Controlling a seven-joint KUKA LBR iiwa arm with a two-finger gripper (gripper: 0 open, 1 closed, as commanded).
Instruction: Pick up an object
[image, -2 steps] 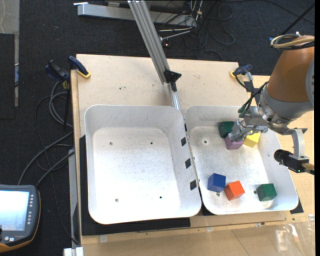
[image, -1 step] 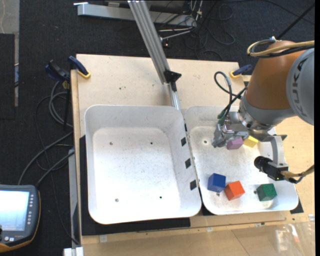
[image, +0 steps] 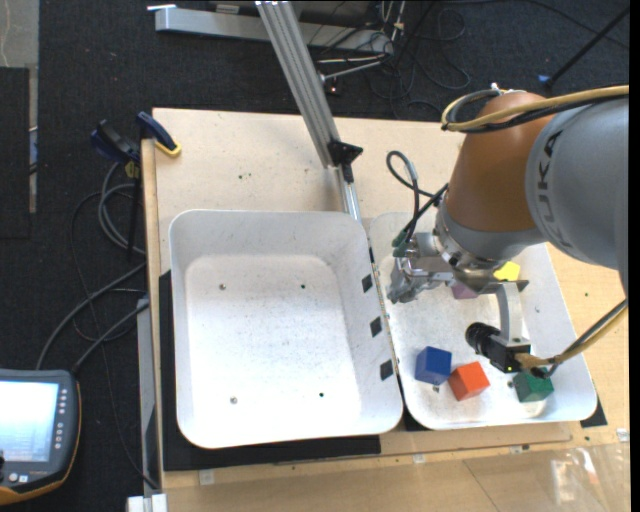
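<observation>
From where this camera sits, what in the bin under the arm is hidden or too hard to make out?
- Pincer: small and part covered by the wrist in the camera view; its opening cannot be judged.
- Yellow object and purple object: the arm covers most of each, so their shapes are unclear.
- Green object: part hidden behind a black fitting.
- Right bin: its far half lies under the arm.

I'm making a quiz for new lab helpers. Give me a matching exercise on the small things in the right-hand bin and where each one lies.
Things:
1. blue block
2. orange block
3. green block
4. yellow piece

Places:
A. by the bin's near right corner
B. just under the arm, farthest from the near rim
C. leftmost of the three near the rim
D. between the other two blocks

Pairs: 1-C, 2-D, 3-A, 4-B
</observation>
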